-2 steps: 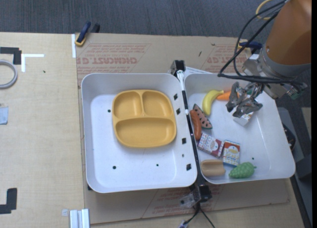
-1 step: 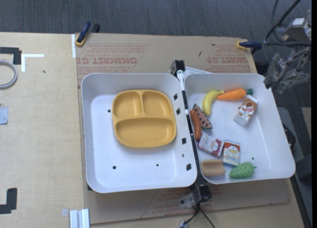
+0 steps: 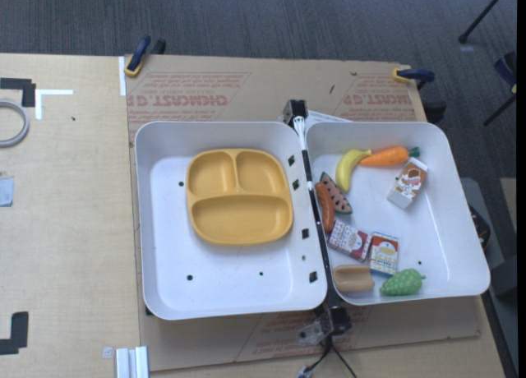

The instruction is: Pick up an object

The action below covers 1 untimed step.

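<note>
While I look from the left side, I see first the left bin (image 3: 156, 228), and a yellow divided plate (image 3: 239, 195) lies in it with three compartments, two small ones at the far side and one long one near me. Under both bins is a cardboard sheet (image 3: 189, 93); the red print on it stands upside down for me and I cannot read it surely.

All objects for picking lie in the right bin (image 3: 448, 228). Close to the left wall is a watermelon slice (image 3: 335, 191), and just beside it a red sausage-like piece (image 3: 327, 214) with its long axis along the wall. A banana (image 3: 351, 167) curves from far-right to near-left. An orange carrot (image 3: 384, 156) lies almost across the bin, with the green end pointing right. A small white carton (image 3: 406, 185) stands tilted beside it. Nearer to me are two flat printed boxes (image 3: 364, 247), their writing too small, then a brown bun (image 3: 354, 278) and a green bumpy fruit (image 3: 402, 283).

About the tool I cannot tell the state.
</note>
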Tool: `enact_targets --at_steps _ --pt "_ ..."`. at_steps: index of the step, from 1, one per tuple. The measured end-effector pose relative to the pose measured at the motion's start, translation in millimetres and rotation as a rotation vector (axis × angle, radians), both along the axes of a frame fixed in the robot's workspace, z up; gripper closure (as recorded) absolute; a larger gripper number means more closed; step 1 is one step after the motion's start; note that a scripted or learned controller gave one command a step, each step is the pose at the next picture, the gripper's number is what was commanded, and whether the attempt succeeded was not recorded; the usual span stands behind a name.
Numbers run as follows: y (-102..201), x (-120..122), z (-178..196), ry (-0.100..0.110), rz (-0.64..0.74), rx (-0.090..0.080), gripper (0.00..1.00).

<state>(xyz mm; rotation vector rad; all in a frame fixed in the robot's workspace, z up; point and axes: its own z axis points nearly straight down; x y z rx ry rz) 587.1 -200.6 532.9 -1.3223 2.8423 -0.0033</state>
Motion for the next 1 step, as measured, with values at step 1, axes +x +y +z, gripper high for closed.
enact_targets --at_steps 1 --pt "0.0 0.0 0.0 0.0 0.0 0.0 0.0"
